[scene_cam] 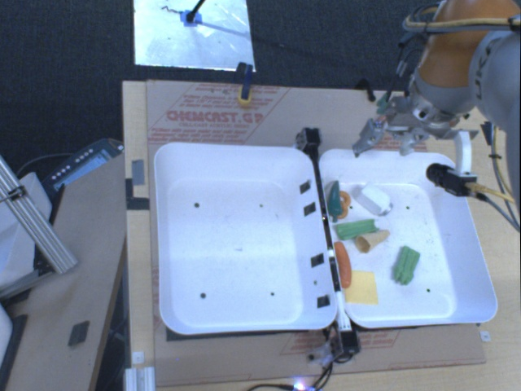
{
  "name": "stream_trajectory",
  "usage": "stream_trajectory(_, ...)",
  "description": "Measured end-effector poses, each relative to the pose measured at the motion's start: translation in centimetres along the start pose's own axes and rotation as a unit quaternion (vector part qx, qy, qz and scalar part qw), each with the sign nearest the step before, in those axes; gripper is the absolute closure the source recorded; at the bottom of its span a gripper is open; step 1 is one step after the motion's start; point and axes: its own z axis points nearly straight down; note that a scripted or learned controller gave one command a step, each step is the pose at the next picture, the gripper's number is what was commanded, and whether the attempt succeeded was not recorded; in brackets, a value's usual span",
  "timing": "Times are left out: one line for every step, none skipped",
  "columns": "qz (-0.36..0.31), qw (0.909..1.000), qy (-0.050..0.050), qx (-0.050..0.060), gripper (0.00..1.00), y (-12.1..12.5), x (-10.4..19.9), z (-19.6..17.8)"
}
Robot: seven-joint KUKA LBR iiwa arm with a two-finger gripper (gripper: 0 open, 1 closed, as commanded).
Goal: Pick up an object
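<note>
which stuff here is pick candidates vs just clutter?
Job: gripper; right bin holding green block, yellow square, orange carrot-like piece, white piece, green stick.

Lying about: left bin, cardboard sheet, reflective panel.

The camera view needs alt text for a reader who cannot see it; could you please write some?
A robot arm's gripper hovers above the far edge of the right bin, which holds small toy foods including a green piece and a yellow square. The left bin sits alongside.
</note>
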Motion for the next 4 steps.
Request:
stream_trajectory(-0.001, 1.0000, 0.000, -0.002, 1.00, 0.1, 0.0, -1.1)
stream_trajectory(-0.003, 1.0000, 0.001, 0.002, 1.00, -1.2, 4.6, 4.4)
stream_trajectory(-0.003, 1.0000, 0.001, -0.002, 1.00, 0.2, 9.3, -1.0)
stream_trajectory(-0.004, 1.0000, 0.002, -0.007, 1.00, -3.7, 14.5, -14.8)
